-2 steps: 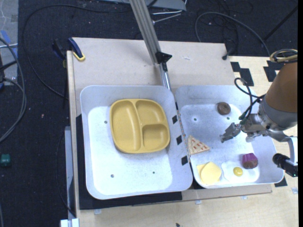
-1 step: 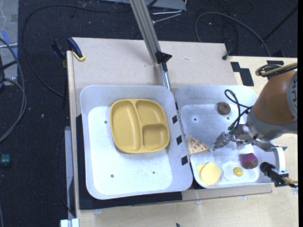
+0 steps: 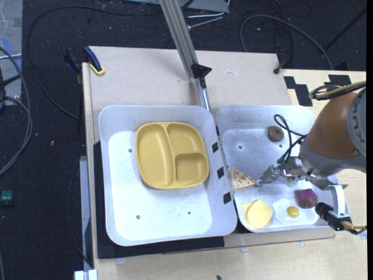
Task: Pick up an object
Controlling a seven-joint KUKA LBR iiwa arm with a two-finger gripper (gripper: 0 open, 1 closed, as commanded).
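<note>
- the grey arm with the orange band (image 3: 338, 130) reaches into the right shallow white bin (image 3: 245, 118), and its two-finger gripper (image 3: 269, 177) sits low over the bin floor, just beside the flat tan triangular wedge that looks like a toy pizza slice (image 3: 242, 179).
- whether the gripper is wide, narrow or closed on anything cannot be told; its tip is small and dark against the bin.
- the wedge lies flat near the bin's left wall, apart from the other pieces, so it looks like the likeliest target.
- judged by its look, the wedge is light, stiff plastic and thin; lying flat, it offers only low edges, so a hold across its two slanted sides near the wide end seems best, and it may slide on the smooth floor.
- the pale yellow rounded block (image 3: 258, 213) at the front of the bin is thicker and probably easier to pinch across its sides.
- just right of it, the white fried-egg piece with a yellow yolk (image 3: 289, 211) is very flat and likely slippery.
- the small dark purple rounded piece (image 3: 306, 198) and the small brown round piece (image 3: 275, 134) could roll away.
- the left shallow white bin (image 3: 119, 214) holds a yellow divided plastic plate (image 3: 172, 154), well apart from the gripper.
</note>
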